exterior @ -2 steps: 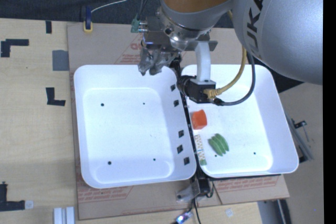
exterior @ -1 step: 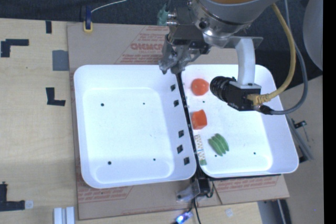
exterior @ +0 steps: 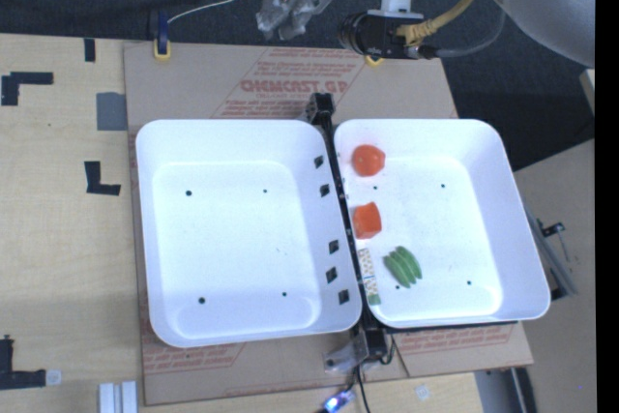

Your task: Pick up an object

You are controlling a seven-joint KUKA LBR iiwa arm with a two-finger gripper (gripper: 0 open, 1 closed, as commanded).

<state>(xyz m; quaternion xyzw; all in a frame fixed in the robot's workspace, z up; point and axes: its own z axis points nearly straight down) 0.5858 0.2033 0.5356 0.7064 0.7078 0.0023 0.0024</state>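
Two bins sit side by side on a board (exterior: 290, 87), the left bin (exterior: 155, 208) touching the right bin (exterior: 503, 208). In the right bin, near the shared wall, lie a round piece (exterior: 368, 160), behind a blocky piece (exterior: 367, 221), with a pod-like piece (exterior: 403, 266) nearer the front. The gripper (exterior: 287, 10) hangs behind both bins.

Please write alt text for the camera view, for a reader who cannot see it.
The gripper hangs above the bench, beyond both bins. The right bin holds two orange objects and a green object near its left wall; the left bin sits beside it.
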